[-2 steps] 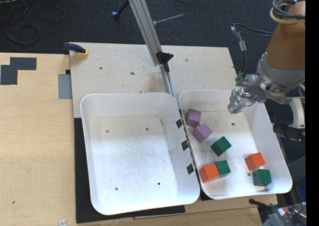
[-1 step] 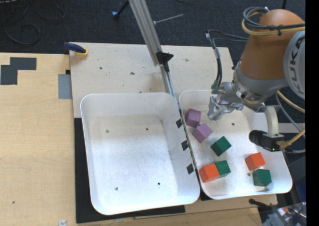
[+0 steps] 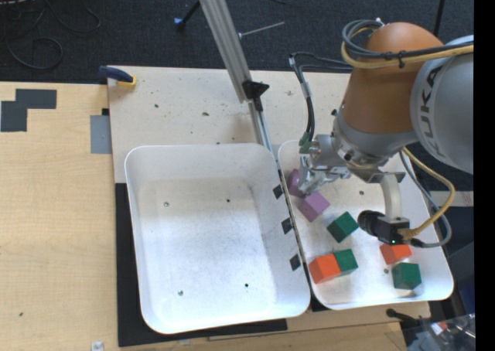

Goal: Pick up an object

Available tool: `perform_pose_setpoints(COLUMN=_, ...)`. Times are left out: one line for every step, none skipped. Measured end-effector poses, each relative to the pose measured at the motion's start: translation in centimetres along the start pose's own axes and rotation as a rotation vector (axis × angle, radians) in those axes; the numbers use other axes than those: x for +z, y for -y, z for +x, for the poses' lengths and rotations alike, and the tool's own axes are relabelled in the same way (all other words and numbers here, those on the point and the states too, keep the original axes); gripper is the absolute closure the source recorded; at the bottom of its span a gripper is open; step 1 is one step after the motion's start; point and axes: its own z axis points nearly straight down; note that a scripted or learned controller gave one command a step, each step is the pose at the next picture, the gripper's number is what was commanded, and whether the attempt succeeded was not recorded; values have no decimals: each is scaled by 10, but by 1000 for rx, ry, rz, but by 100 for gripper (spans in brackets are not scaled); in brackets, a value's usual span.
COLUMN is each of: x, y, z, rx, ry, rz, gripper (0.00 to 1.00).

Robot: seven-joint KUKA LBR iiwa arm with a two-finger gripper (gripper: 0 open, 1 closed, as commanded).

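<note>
A: What sits nearest the camera?

B: The front rim of the left bin (image 3: 224, 318), whose white floor is speckled with dark marks. Beside it, the right bin (image 3: 371, 299) carries the blocks: a green cube (image 3: 406, 275) at its front right, an orange block (image 3: 395, 252) just behind that, and an orange cube (image 3: 325, 267) touching a small green cube (image 3: 346, 260) near the front middle.

A: And further in?

B: Another green cube (image 3: 342, 226) sits mid-bin, then a purple block (image 3: 313, 206) close to the wall shared by the two bins.

A: Where is the end effector?

B: The end effector (image 3: 309, 184) hangs just above and behind the purple block, at the right bin's left side. Whether it is released or clenched I cannot tell, as the metal parts blur together there.

A: What lies beyond?

B: The grey and orange arm (image 3: 394, 86) looms over the bin's back, and a slanted aluminium bar (image 3: 228, 40) rises from the pale surface (image 3: 178, 110).
</note>
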Motion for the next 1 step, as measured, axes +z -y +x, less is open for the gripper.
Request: perform_pose_setpoints(x=26, y=23, z=45, rx=0, ry=0, rz=3, gripper=100)
